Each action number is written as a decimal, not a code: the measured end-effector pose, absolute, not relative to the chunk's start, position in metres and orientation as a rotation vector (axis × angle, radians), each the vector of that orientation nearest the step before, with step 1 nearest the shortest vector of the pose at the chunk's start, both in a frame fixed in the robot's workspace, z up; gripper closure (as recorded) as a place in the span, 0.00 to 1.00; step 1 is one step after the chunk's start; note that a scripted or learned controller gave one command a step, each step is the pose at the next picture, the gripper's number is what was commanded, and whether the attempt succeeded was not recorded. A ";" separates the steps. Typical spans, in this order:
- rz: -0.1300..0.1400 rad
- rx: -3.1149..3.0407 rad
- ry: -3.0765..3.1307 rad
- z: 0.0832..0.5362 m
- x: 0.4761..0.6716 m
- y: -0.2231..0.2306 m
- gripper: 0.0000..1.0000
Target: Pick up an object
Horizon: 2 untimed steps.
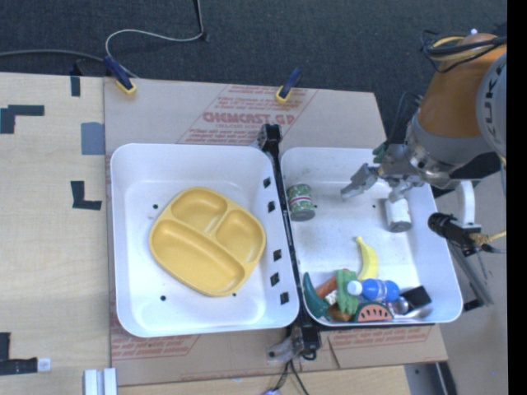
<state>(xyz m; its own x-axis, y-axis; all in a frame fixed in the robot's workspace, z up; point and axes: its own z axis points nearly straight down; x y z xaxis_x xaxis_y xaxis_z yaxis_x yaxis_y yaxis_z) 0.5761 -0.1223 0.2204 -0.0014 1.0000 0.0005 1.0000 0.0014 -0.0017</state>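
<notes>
End effector (380, 194) over the upper part of the right bin (329, 167), fingers spread apart, nothing between them. One finger (356, 181) angles toward the left; the other (398, 212) points down, its pale tip close above the bin floor.

Right bin contents: small green-labelled can (300, 202) on its side near the left wall, well apart from the end effector. Banana (367, 259) lies below the fingers, near mid-bin. Pile along the lower edge: blue-and-white bottle (374, 290), green toy (317, 293), watermelon slice (373, 313), small black item (417, 297).

Left bin (132, 167) holds a yellow divided plate (207, 239), roughly centred. Both bins sit on a cardboard sheet (235, 113) on the table (45, 220).
</notes>
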 end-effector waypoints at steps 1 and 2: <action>0.003 -2.220 -2.219 0.098 0.524 -0.189 0.00; -0.005 -2.222 -2.228 0.086 0.606 -0.178 0.00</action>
